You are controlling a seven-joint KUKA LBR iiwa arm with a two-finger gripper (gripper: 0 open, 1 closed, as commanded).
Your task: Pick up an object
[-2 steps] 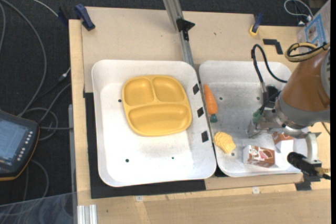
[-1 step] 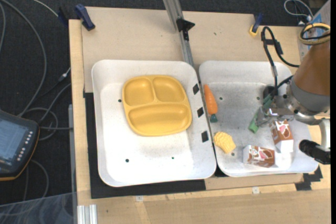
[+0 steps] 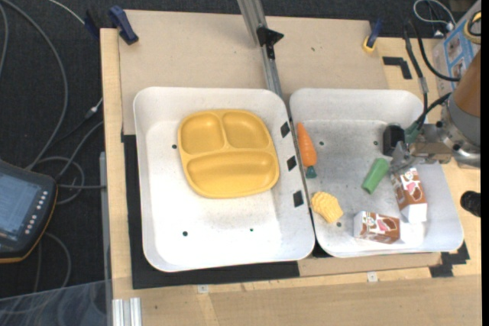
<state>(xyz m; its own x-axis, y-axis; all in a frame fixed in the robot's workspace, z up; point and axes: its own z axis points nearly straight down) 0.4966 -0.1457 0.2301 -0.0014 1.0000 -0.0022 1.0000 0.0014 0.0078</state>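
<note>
Cartons look like your easiest pick: the brown-and-white milk carton (image 3: pixel 410 193) lies in the right bin (image 3: pixel 344 107) just below the gripper (image 3: pixel 401 156), probably light, stiff and boxy. Pinch it across its narrow flat sides; you cannot tell how the pincer stands.

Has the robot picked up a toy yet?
Not yet. The gripper is down in the right bin, next to the green block and a milk carton. Whether it holds anything is unclear. The carrot, corn and other carton lie untouched. Lifting remains.
</note>
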